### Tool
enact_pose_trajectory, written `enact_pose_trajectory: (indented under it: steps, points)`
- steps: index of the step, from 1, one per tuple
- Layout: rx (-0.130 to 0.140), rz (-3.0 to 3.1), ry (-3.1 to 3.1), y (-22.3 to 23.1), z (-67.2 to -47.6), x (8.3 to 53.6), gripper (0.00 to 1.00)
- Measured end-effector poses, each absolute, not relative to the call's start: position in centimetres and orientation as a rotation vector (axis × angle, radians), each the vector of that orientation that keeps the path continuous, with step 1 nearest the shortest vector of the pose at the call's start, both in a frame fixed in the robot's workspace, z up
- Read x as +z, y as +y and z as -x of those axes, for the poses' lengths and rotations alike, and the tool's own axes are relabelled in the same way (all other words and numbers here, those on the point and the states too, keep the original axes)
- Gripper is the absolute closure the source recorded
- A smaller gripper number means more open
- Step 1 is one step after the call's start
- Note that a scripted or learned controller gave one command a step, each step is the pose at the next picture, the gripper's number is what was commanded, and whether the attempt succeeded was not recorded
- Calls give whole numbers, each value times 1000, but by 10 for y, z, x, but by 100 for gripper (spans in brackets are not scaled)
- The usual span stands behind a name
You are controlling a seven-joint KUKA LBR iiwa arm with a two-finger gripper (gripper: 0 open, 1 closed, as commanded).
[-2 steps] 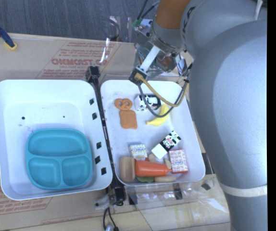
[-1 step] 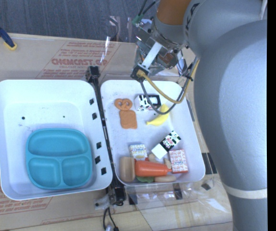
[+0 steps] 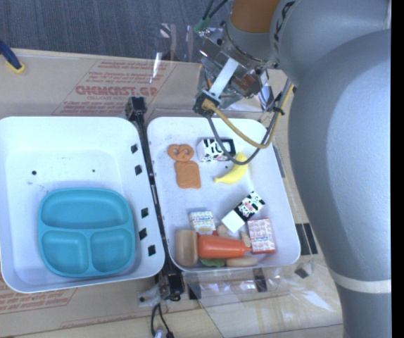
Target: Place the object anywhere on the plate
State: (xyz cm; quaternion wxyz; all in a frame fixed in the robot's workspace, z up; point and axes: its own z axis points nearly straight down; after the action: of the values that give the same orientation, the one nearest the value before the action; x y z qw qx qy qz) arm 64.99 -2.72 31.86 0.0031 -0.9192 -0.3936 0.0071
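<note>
A blue plate (image 3: 84,232) with three compartments lies in the front of the left bin (image 3: 61,146), and nothing rests on it. The right bin (image 3: 161,210) holds several toy foods: a pretzel (image 3: 181,151), a brown toast slab (image 3: 188,176), a cow-patterned carton (image 3: 215,150), a banana (image 3: 231,174), a cow-patterned bottle (image 3: 245,210), two small boxes (image 3: 203,221) and a carrot (image 3: 222,246). My gripper (image 3: 238,83) hangs above the back edge of the right bin, above the carton. Nothing shows in its grasp.
The big grey arm (image 3: 343,118) covers the right side of the view and overhangs the right bin's far corner. A black divider clip strip (image 3: 146,182) runs between the bins. A blue-and-yellow clamp (image 3: 8,55) lies at the back left on the cardboard.
</note>
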Motion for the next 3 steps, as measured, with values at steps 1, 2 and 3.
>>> enact_pose_trajectory:
  steps: [1,2,3]
  points:
    - [27,2874,-1250,-25,-650,327,100]
    - [31,2867,-1264,-22,-650,336,100]
    - [31,2859,-1278,-20,-651,345,100]
